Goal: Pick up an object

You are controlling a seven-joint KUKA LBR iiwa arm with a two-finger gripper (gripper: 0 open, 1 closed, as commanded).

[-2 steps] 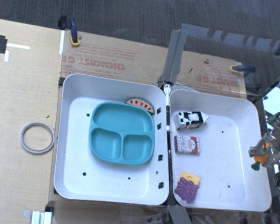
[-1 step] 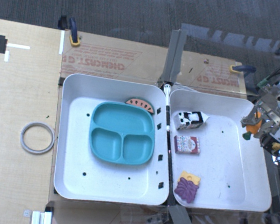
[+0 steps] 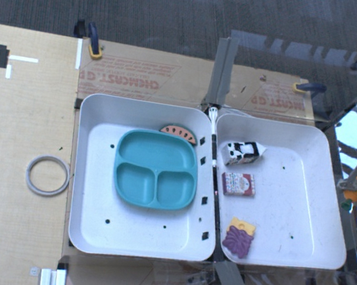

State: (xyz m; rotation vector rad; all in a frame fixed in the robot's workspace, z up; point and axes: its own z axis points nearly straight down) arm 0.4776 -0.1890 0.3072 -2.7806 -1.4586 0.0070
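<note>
Lying in the left bin (image 3: 87,178) are a teal divided plate (image 3: 157,169) and a watermelon slice (image 3: 178,132) just behind it — the right bin (image 3: 308,211) holds a cow-patterned carton (image 3: 241,152), red packet (image 3: 239,184) and purple grapes (image 3: 238,242), all apart.

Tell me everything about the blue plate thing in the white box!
The teal plate is a rounded-square divided dish that looks like smooth plastic. It has three sections: one wide one along the far side and two smaller ones along the near side, all with nothing in them. It lies flat, right side up, on the floor of the left bin, a bit toward the far side. A watermelon slice toy sits right at its far edge, seeming to touch it.
</note>
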